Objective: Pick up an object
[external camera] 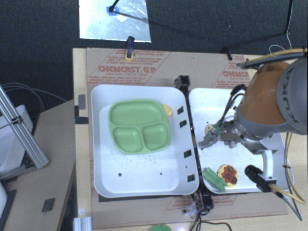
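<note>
My gripper point(208, 141) hangs low over the left part of the right bin point(207, 105), on the grey arm with the orange band that comes in from the right. A small tan object point(209, 128) lies on the bin floor just behind the gripper. At the bin's front lie a green ridged toy point(212, 179) and a round yellow toy with red and dark toppings point(228, 174), side by side and a little in front of the gripper. Nothing shows held in the gripper.
The left bin point(144, 177) holds a green divided plate point(139, 126), with a small yellow thing point(167, 110) peeking out at its right rim. A black divider point(189, 129) runs between the bins. A shiny metal sheet point(114, 13) lies on the floor behind the bench.
</note>
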`<action>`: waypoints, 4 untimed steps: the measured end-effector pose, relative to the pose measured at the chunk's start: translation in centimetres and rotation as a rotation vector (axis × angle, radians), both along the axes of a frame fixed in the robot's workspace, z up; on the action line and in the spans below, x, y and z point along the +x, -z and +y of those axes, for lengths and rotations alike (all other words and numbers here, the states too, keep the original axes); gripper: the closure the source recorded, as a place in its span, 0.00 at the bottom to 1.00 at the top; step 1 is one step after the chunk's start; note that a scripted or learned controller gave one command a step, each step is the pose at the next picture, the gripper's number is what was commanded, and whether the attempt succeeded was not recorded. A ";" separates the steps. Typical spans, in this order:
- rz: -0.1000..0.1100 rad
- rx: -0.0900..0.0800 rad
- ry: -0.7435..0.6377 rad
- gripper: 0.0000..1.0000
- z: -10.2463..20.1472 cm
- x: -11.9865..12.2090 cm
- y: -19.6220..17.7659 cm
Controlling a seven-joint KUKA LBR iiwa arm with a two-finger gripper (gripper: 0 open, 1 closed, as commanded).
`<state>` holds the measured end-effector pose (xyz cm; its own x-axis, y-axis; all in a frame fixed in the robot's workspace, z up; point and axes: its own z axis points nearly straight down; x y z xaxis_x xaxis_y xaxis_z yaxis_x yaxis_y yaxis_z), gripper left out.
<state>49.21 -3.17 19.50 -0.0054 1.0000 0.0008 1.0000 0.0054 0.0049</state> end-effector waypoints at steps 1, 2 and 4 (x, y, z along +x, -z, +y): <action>0.011 -0.003 0.011 0.00 -6.8 -0.8 8.0; -0.003 0.001 -0.006 0.00 1.4 -0.2 0.7; 0.009 -0.001 0.008 0.00 -7.6 7.0 8.2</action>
